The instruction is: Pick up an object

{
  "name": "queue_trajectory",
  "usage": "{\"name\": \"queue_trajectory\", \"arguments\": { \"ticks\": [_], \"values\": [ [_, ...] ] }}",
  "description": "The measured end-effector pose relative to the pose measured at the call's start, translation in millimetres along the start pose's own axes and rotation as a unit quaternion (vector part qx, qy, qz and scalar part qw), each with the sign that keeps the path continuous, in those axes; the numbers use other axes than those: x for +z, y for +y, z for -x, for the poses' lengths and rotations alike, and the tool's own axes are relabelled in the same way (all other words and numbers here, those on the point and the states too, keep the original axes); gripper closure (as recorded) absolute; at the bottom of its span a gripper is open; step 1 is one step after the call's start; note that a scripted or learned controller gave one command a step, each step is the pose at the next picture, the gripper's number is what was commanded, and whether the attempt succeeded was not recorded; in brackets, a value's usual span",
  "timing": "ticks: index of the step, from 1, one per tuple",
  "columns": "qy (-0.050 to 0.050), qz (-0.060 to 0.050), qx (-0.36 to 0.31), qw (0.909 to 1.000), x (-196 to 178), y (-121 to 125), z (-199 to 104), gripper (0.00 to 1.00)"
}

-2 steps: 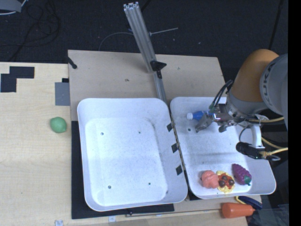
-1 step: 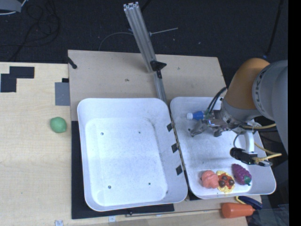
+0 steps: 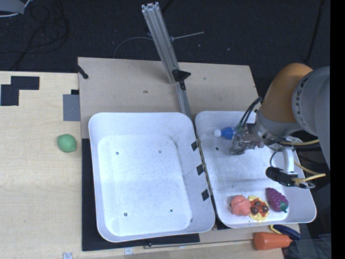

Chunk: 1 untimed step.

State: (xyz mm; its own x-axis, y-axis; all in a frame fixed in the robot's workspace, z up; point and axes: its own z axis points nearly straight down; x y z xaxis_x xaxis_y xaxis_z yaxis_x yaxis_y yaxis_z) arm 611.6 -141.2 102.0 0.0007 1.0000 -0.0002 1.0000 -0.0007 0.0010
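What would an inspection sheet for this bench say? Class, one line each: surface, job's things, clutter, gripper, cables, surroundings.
Surface: tan bench bearing two white bins, left bin and right bin, side by side.
Job's things: in the right bin, a blue bottle near the far wall; an orange toy, a yellow toy and purple grapes along the near wall.
Clutter: green ball on the bench left of the bins; orange carrot outside the right bin's near edge.
Gripper: gripper low over the right bin, beside the bottle.
Cables: black and yellow cables at the wrist; loose cables on the dark floor.
Surroundings: metal rail slanting over the bench.
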Motion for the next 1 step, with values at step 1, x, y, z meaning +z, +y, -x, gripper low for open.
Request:
{"name": "queue_trajectory", "arguments": {
  "ticks": [1],
  "values": [
    [0.0, 0.001, 0.0, 1.0, -45.7, -0.9, 7.7, 1.0]
  ]
}}
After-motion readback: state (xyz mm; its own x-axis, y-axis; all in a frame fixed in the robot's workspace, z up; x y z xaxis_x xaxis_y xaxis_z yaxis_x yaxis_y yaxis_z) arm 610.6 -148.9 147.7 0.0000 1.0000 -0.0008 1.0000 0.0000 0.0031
